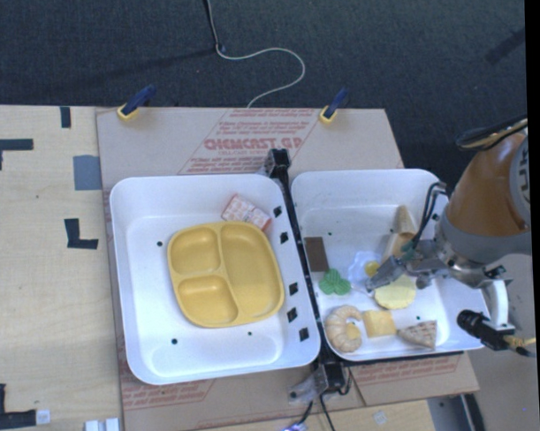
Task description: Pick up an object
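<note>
Reaching in from the right, my gripper [389,270] hangs low in the right bin [366,186], directly over the pale yellow round slice [396,296]; whether anything sits between the tips, or how they stand, I cannot tell from this slant.

Inventory, left to right:

1. Left bin [131,286], white and shallow. Holds a yellow divided plate [225,274] with three compartments, lying flat near the middle. A small pink-and-white block [244,210] lies just beyond the plate's far edge, touching or nearly so.

2. Right bin, sharing the middle divider with the left one. Near the divider: a brown rectangular piece [315,253], and just below it a green leafy item [334,282]. Along the near side: a tan curled pastry-like item [344,328], then a yellow cube [378,323] just beside it, then a brownish wedge [418,335] near the bin's right corner. The pale yellow round slice lies just above the cube, under my gripper. A tan elongated piece [402,228] stands tilted toward the far right side, close beside my wrist.

3. My arm [490,198], its orange band visible at the right, above the bin's right rim.
</note>
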`<state>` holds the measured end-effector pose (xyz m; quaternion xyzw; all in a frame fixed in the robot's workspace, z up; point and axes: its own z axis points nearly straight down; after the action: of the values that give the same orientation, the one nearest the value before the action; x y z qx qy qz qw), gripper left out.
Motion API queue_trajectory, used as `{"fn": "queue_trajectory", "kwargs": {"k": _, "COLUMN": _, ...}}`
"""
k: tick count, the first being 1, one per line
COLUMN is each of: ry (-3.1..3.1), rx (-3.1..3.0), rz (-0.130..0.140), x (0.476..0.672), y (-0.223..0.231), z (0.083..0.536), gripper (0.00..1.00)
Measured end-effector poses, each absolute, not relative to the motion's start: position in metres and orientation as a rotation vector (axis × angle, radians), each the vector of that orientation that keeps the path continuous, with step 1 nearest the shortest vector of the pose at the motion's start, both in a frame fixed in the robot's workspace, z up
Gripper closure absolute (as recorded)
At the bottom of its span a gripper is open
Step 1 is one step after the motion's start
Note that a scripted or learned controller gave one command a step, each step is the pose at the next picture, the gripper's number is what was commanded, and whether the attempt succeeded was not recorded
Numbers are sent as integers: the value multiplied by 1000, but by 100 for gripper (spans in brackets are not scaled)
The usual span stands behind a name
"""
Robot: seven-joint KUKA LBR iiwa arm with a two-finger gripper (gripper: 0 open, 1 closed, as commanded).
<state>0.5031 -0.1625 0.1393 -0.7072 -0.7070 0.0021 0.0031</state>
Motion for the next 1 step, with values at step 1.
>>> {"fn": "queue_trajectory", "kwargs": {"k": 1, "ry": -2229, "rx": -2233, "rz": 1, "x": 505, "y": -166, "z": 91, "gripper": 0}}
